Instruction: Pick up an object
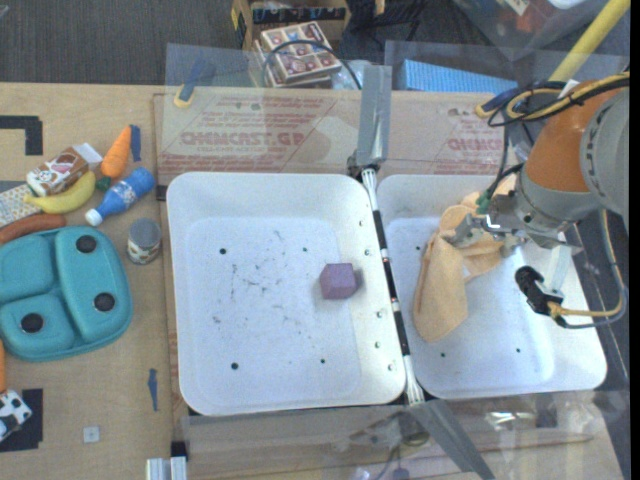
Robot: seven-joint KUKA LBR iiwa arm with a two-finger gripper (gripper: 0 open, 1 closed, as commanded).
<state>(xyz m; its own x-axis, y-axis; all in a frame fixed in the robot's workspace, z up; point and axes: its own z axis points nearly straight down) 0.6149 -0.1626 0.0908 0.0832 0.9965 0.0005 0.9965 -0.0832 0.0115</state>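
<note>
A tan cloth point(442, 283) hangs in the right bin point(560, 368), bunched at its top and drooping toward the bin's left wall. My gripper point(478, 226) sits at the cloth's upper end, shut on the bunched fabric. The grey arm with its orange band point(560, 163) comes in from the right above it. A purple cube point(338, 280) rests alone near the middle of the left bin point(200, 193), well left of the gripper.
Left of the bins lie a teal tray point(60, 293), a banana point(60, 196), a carrot point(118, 151), a blue bottle point(122, 195) and a small can point(144, 240). A black cable point(545, 298) loops under the wrist. A cardboard box point(290, 8) stands behind the bench.
</note>
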